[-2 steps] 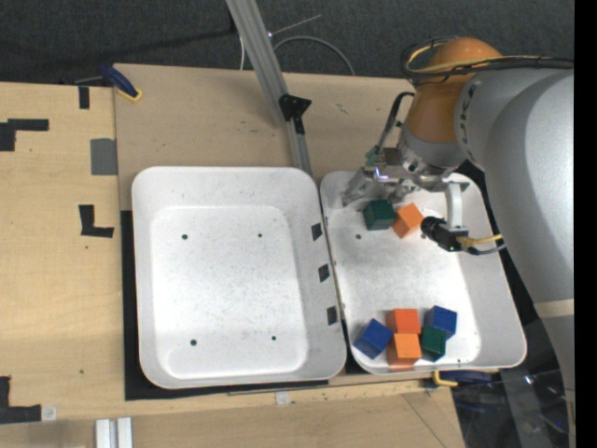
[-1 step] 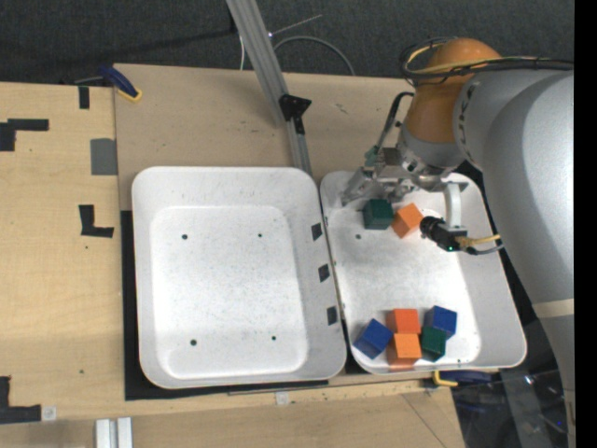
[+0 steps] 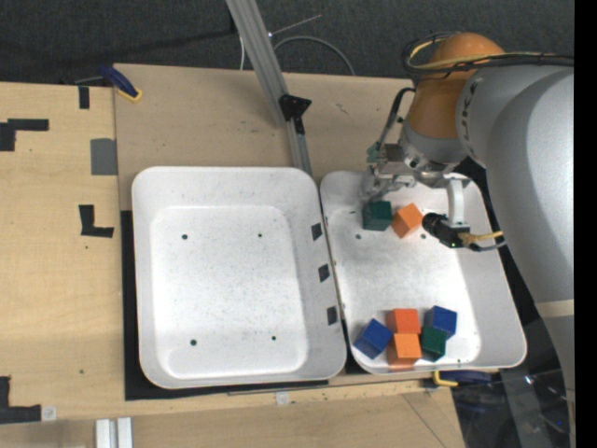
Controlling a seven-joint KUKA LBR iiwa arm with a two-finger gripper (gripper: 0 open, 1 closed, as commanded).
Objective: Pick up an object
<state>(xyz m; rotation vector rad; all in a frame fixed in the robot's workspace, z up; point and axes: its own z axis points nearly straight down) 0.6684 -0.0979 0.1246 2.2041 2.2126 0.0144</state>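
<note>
The grey arm with its orange band enters from the upper right of the frame and reaches down to the far end of the right bin (image 3: 485, 278). Its gripper (image 3: 381, 183) hangs at the top of that bin, directly over a dark green cube (image 3: 377, 216) that lies on the bin floor just below it. Whether the pincer is wide or narrow cannot be told from this angle, and the green cube is not clearly between anything. Touching the green cube's right side is an orange cube (image 3: 407, 220), turned at a slant. At the near end of the same bin, lower right of the frame, five blocks cluster together: a blue cube (image 3: 374, 337) on the left, two orange cubes (image 3: 405, 334) stacked front to back in the middle, another blue cube (image 3: 443, 320) and a green cube (image 3: 434, 343) on the right. The left bin (image 3: 149, 250) sits beside it, centre frame.
</note>
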